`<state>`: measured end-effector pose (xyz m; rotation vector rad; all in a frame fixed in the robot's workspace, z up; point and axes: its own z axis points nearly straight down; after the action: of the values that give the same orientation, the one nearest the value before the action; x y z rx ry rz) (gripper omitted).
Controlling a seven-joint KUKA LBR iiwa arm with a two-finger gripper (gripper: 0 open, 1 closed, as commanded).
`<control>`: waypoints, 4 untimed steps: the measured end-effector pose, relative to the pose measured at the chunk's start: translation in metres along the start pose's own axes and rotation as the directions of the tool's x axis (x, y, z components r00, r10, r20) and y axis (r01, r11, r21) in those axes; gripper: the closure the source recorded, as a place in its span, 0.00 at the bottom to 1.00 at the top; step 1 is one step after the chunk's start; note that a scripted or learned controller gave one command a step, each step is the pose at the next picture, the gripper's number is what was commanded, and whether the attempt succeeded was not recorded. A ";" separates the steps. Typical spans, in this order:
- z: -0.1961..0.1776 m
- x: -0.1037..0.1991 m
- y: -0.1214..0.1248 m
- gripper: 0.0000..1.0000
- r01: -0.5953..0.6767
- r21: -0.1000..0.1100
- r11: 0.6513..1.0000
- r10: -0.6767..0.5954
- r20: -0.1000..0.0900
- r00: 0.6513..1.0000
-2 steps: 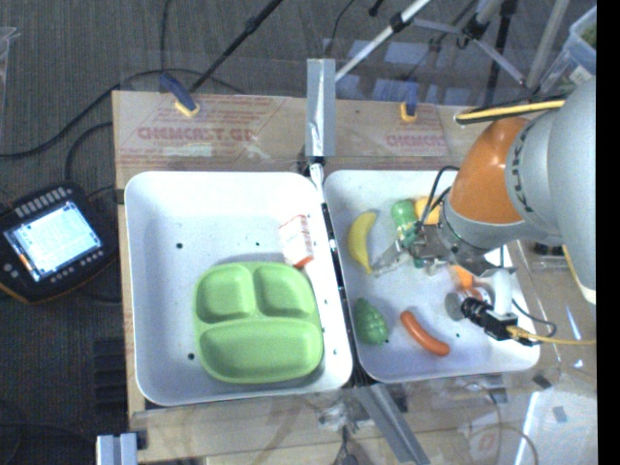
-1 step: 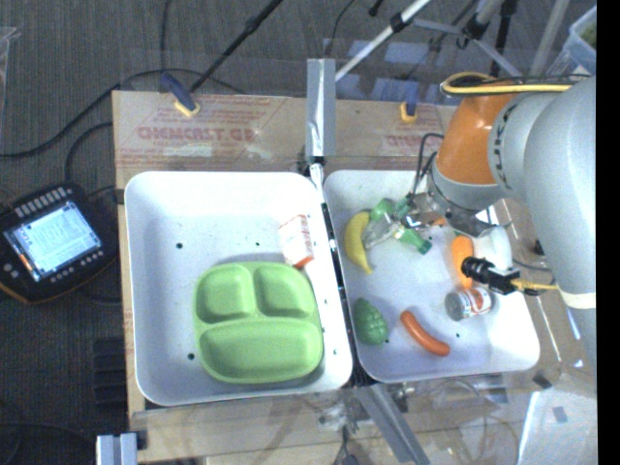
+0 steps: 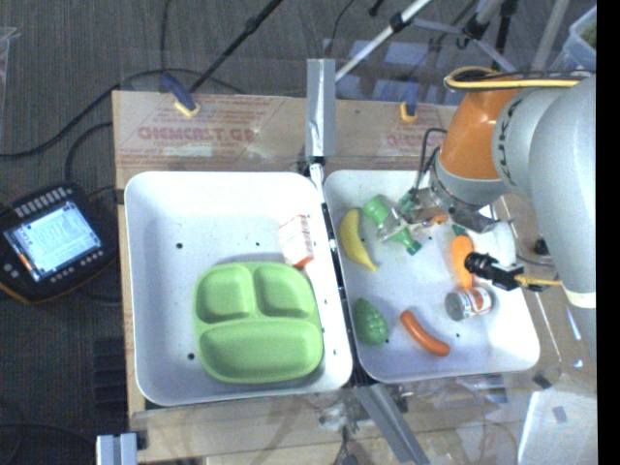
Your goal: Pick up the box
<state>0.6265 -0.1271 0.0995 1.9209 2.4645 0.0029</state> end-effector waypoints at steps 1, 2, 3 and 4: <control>-0.134 -0.040 -0.076 1.00 0.283 0.010 0.959 -0.283 -0.014 0.959; -0.099 0.020 -0.020 1.00 0.274 0.010 0.962 -0.274 -0.017 0.962; -0.109 0.077 -0.022 1.00 0.499 0.005 0.867 -0.499 -0.018 0.866; -0.149 0.083 0.020 1.00 0.833 -0.005 0.553 -0.833 -0.016 0.553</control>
<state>0.6235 -0.0403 0.2475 0.5299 3.0954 0.0020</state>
